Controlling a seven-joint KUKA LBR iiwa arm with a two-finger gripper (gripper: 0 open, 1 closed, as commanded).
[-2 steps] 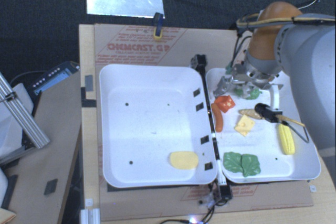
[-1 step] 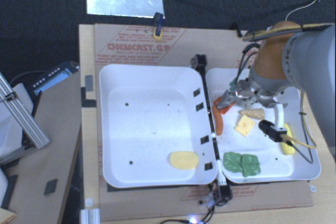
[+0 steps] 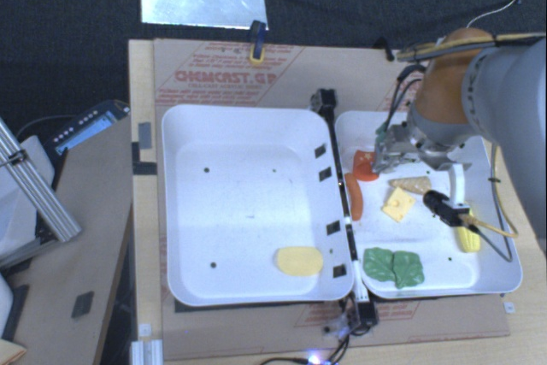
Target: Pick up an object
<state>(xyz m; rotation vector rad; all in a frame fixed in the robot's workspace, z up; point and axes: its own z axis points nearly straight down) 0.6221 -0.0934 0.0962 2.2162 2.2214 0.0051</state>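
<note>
My pincer (image 3: 386, 156), its spread unclear to me, hung by a red chunk (image 3: 366, 166) in its bin (image 3: 500, 269). The farther bin (image 3: 231, 184) held a smooth yellow oval (image 3: 299, 261).

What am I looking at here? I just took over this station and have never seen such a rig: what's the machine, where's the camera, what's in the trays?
There is one camera, fixed above the bench and looking down at a slant. The grey arm with the orange band reaches in from the right. Its hand sits low over the right bin, right by a red piece. I cannot tell whether it holds anything. That bin also has an orange piece, a yellow wedge, a tan wedge, a green piece and a small yellow piece. The left bin holds one yellow oval.
</note>
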